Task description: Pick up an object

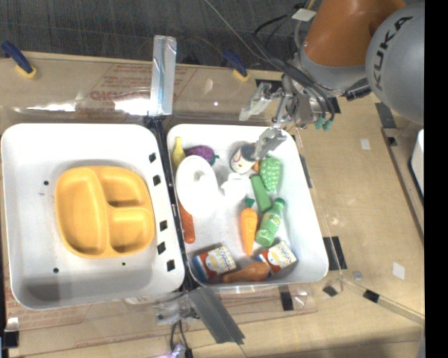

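One arm reaching from right | tool low over right bin's far corner | grip: cannot tell

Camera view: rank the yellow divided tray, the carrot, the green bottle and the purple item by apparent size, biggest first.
1. yellow divided tray, far the largest.
2. carrot and green bottle: look about alike, so I won't rank them.
3. purple item, smallest, though partly hidden.

I see the gripper low over the right bin's far end, just above a small figure, possibly touching it. Below lie a white cup, carrot and green bottle. A yellow tray sits in the left bin.
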